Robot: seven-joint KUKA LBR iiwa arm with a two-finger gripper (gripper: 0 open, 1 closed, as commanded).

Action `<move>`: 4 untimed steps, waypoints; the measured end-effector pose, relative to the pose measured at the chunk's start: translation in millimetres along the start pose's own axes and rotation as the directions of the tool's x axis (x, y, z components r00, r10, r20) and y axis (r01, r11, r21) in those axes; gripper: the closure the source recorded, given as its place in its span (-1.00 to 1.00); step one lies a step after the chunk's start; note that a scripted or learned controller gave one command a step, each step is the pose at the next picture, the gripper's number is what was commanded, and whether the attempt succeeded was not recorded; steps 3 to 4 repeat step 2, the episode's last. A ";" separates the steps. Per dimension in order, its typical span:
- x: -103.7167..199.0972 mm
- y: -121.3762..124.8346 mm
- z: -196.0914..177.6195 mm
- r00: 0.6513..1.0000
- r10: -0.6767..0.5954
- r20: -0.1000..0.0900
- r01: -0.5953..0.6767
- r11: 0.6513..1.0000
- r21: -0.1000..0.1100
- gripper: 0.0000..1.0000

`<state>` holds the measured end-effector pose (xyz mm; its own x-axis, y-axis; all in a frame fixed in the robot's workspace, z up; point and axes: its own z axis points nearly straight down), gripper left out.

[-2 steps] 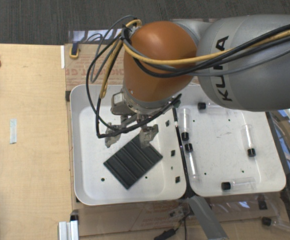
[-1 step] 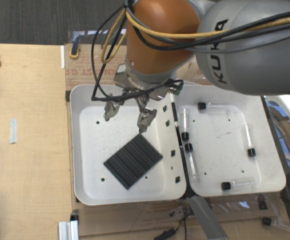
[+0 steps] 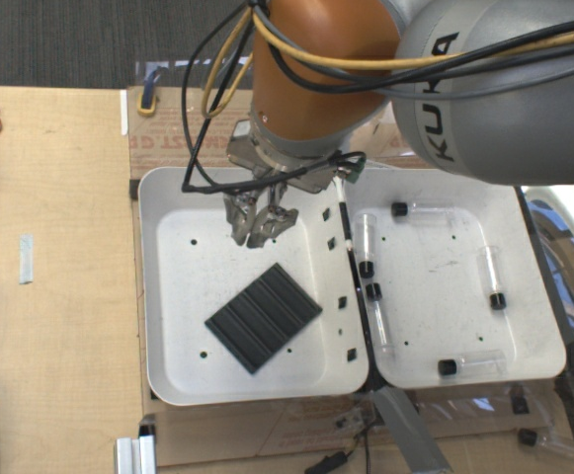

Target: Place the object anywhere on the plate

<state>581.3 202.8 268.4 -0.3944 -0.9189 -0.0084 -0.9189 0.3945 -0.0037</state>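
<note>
We read "KUKA" in dark letters on the grey arm (image 3: 484,77), beside its glossy orange band (image 3: 321,47). The metal two-finger gripper (image 3: 259,227) hangs over the left shallow white plastic bin (image 3: 158,294); its fingertips sit close together with nothing between them, and we cannot tell whether they touch. Below it, apart from it, a flat black ribbed rectangular plate (image 3: 264,317) lies askew on the bin floor. The right white bin (image 3: 533,304) holds clear plastic tubes with black caps (image 3: 491,276) (several, scattered).
</note>
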 end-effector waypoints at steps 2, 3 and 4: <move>18.9 -19.1 0.6 0.965 -0.262 -0.004 0.262 0.965 -0.005 1.00; 18.9 -19.1 0.6 0.965 -0.262 -0.004 0.262 0.965 -0.005 1.00; 18.9 -19.1 0.6 0.965 -0.262 -0.004 0.262 0.965 -0.005 1.00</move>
